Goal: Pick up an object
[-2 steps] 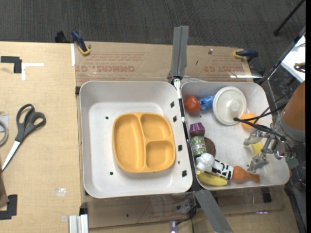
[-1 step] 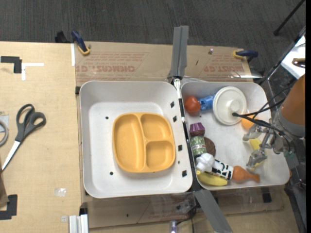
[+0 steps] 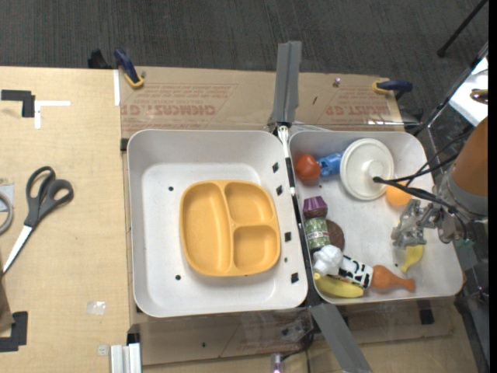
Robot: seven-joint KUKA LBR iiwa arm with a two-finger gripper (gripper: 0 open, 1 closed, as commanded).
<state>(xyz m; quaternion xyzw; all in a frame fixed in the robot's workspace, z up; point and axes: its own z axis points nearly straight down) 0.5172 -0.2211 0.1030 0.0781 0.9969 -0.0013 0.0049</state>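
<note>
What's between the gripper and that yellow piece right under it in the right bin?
Nothing visible. The gripper hangs directly over the yellow piece near the right bin's right wall; the orange drumstick toy and banana lie off to the side.

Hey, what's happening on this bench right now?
A robot arm reaches in from the right, and its gripper hangs low over the right bin, just above a small yellow piece. Nothing is visibly held yet. That bin also holds a white plate, a banana and other toys. The left bin has a yellow divided tray.
</note>
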